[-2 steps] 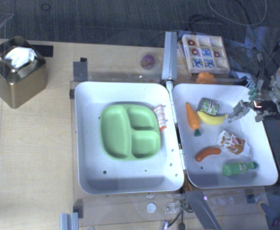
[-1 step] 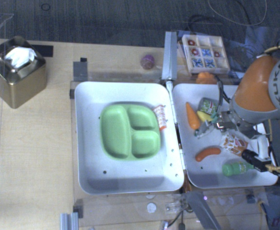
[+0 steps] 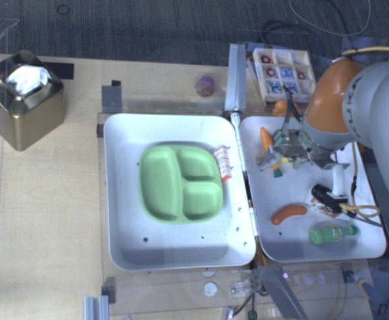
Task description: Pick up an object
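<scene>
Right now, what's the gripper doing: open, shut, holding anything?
Gripper: over the right bin, close by the carrot; open or shut cannot be told.

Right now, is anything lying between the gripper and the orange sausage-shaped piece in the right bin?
Nothing visible: bare bin floor separates the gripper from the orange sausage-shaped piece. The green bottle lies beyond, nearer the front edge.
</scene>
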`<act>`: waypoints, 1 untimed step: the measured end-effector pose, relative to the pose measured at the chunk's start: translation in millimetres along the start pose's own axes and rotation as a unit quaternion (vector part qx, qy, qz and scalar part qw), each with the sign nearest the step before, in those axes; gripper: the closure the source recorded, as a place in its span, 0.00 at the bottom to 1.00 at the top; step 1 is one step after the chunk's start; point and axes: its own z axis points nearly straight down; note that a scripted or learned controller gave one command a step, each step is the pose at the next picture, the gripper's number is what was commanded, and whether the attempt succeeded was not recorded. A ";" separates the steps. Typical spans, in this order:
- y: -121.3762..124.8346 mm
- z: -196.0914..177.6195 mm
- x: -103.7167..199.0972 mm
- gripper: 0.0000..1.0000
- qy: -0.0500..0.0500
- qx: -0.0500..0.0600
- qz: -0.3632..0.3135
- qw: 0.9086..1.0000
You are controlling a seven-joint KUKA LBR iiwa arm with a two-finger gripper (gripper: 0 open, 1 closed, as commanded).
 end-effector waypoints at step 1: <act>1.9 -13.1 -0.6 1.00 -0.001 -0.003 -0.001 1.000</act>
